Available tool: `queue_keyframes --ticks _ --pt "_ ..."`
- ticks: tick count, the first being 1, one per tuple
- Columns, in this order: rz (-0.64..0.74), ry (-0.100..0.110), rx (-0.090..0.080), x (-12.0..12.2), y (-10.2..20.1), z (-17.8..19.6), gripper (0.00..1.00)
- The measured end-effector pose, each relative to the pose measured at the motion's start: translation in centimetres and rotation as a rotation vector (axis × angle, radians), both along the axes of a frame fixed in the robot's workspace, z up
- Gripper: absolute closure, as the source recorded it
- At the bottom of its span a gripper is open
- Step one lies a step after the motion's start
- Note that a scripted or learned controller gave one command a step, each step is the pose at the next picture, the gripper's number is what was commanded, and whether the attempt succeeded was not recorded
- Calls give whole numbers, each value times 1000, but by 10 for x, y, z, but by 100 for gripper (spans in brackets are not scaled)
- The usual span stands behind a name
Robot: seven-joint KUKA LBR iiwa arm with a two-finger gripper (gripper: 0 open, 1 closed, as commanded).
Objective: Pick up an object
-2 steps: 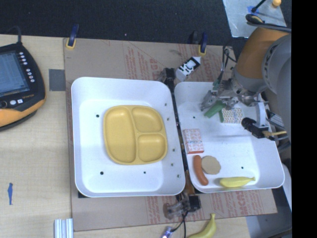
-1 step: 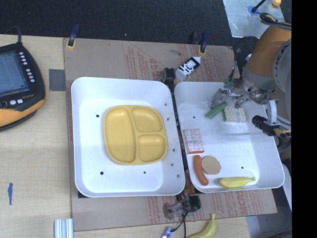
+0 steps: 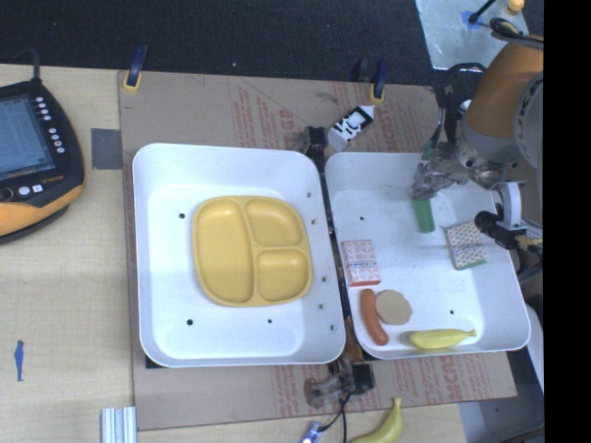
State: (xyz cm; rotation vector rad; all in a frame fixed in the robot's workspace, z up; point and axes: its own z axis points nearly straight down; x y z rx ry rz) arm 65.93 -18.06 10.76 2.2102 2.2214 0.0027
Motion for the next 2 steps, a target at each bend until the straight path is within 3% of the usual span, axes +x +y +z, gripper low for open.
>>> queue_keyframes --ticks 1,2 --pt "1 1 0 0 0 0 0" --pt "-4 7 4 -3 -14 -16 0"
